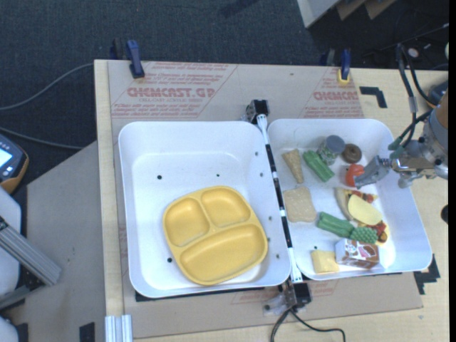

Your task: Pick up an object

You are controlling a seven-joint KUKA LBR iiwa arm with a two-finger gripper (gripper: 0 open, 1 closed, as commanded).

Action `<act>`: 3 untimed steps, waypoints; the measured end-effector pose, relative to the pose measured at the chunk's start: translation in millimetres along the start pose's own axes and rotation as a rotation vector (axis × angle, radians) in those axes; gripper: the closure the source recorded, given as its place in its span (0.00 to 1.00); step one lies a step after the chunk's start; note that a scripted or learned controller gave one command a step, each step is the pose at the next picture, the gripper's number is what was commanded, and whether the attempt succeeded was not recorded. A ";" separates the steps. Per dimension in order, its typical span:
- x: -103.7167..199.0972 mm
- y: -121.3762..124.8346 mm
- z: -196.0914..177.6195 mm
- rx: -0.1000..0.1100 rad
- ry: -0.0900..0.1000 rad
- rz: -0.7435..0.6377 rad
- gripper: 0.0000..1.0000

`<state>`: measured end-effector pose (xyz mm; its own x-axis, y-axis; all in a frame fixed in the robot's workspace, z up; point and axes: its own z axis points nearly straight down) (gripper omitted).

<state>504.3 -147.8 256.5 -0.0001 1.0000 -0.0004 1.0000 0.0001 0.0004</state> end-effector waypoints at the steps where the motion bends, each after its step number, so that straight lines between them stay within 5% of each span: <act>1: -3.0 65.0 107.8 0.004 0.002 -0.003 0.00; 2: -25.6 93.0 176.5 0.004 0.000 0.000 0.00; 3: -48.9 29.9 172.1 0.006 0.002 0.005 0.00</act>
<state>534.3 -196.7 84.5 0.0048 1.0000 0.0014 1.0000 -0.0048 -0.0057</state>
